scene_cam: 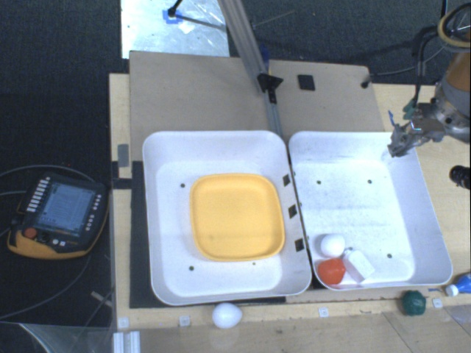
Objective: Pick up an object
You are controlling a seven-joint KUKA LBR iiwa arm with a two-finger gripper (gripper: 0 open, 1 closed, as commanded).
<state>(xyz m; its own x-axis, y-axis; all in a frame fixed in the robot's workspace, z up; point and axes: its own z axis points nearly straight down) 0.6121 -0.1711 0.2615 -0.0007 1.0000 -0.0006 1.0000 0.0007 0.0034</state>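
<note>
Bench [338, 87] of pale board is sitting on dark carpet, carrying two shallow white bins side by side. The left bin [165, 197] is holding a square yellow plate [237, 216] at its centre. The right bin [397, 219] is keeping its few objects crowded into the near left corner: a white ball [333, 245], a red ball [332, 271] just in front of it, and a small white block [358, 264] beside them. A white egg-shaped object [227, 315] and a dark green ball [413, 302] are lying outside the bins on the bench's front edge, and a teach pendant [57, 219] is resting on the floor at left. The jaws [398, 144] are hovering over the right bin's far right rim, well apart from the objects; their opening cannot be told, and nothing is showing between them.
</note>
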